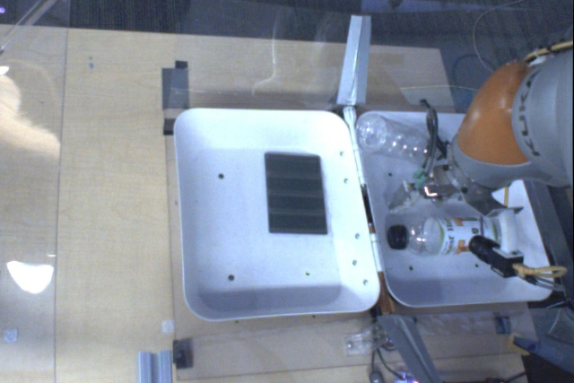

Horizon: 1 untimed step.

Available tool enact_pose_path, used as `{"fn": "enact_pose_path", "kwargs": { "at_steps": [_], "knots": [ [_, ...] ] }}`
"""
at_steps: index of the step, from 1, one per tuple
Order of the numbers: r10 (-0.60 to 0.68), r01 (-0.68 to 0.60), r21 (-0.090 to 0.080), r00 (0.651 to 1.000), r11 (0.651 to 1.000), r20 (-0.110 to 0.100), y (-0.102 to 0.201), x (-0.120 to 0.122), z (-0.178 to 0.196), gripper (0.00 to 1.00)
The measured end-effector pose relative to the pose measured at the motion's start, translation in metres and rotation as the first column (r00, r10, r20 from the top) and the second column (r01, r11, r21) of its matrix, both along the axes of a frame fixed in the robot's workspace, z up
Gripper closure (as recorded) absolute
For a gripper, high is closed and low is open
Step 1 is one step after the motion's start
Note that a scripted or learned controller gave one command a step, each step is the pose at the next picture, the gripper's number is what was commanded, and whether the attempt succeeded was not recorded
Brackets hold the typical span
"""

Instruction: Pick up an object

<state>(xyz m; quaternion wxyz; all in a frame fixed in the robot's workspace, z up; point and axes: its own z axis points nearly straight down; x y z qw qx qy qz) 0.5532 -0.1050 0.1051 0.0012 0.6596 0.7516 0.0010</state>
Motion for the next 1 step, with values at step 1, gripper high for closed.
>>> {"fn": "enact_pose_path", "kwargs": {
  "at_steps": [1],
  "knots": [
    [-0.015,0.015,-0.001,1.0,1.0,0.003,-0.0417,0.0458,0.003,0.0]
  ]
}}
